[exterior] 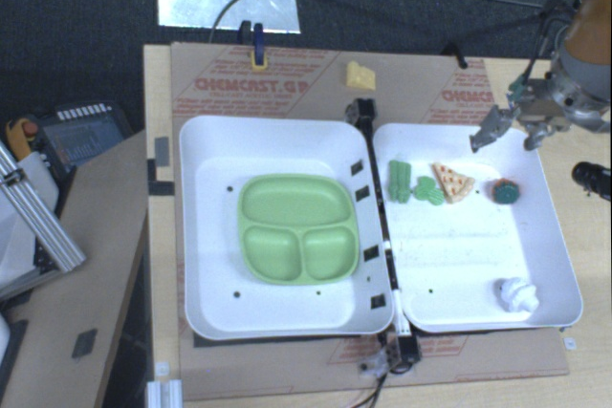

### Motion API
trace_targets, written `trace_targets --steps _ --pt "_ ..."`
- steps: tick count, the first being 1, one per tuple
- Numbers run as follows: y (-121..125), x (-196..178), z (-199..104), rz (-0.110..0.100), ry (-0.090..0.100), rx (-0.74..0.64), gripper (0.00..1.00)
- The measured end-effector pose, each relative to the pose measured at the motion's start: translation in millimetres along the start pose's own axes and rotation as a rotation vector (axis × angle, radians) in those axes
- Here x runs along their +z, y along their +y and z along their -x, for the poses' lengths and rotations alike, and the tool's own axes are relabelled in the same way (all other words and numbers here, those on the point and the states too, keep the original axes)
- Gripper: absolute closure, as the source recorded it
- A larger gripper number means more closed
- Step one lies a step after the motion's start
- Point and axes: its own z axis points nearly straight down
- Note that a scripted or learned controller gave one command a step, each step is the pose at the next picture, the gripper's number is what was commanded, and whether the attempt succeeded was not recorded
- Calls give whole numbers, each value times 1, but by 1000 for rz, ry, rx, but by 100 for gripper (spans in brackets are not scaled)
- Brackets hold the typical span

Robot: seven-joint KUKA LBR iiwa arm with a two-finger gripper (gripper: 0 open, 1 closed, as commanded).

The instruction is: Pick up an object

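Objects for picking all lie in the right bin, none yet lifted. Nearest, at its front right corner, a white lump. Farther back, along the rear half: a green block, a green piece, a pizza slice and a dark green ball. Left bin carries a green tray. Farthest, the end effector hangs over the right bin's rear right corner, fingers spread, grasping nothing. Judged stage: approach only; descent, closure and lift remain.
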Motion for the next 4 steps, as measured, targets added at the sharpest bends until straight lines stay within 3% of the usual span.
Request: trace_targets --steps 1,4 --pt "2 -7 0 11 -2 -2 0" --pt "10 153 15 8 -1 0 0"
